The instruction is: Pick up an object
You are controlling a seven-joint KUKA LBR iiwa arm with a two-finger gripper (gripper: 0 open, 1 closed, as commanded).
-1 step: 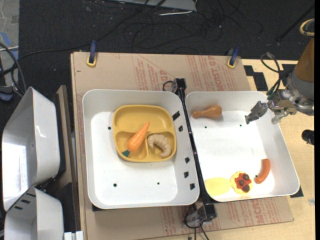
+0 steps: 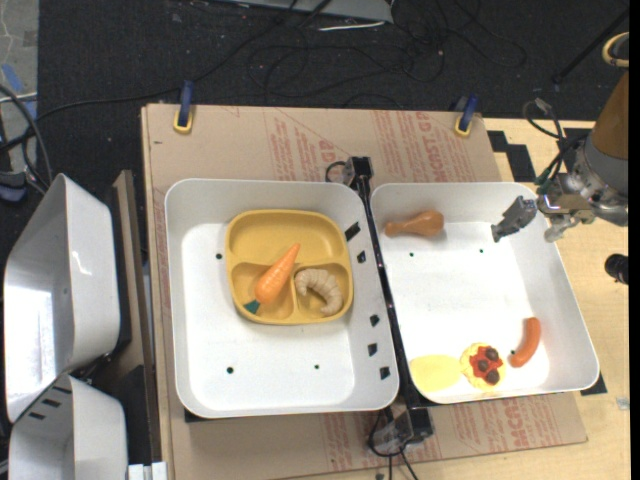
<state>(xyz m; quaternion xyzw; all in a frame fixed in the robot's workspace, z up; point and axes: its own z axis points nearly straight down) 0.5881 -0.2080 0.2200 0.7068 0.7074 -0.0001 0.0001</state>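
My gripper (image 2: 535, 221) hangs over the far right corner of the right bin (image 2: 470, 288), its two dark fingers spread apart with nothing between them. A toy chicken drumstick (image 2: 417, 225) lies at the back of that bin, to the gripper's left. Near the bin's front right sit a red sausage (image 2: 526, 342), a small pizza slice with red toppings (image 2: 483, 363) and a pale yellow flat piece (image 2: 434, 372). In the left bin (image 2: 200, 368), a yellow divided plate (image 2: 250, 238) carries a carrot (image 2: 277, 273) and a pale shrimp (image 2: 322, 289).
A ridge with black clips (image 2: 375, 298) divides the two bins. Cardboard (image 2: 300, 138) lies under both, held by yellow clamps (image 2: 183, 118) at the back. White containers (image 2: 55, 278) stand off the bench at left, and cables trail across the dark floor behind.
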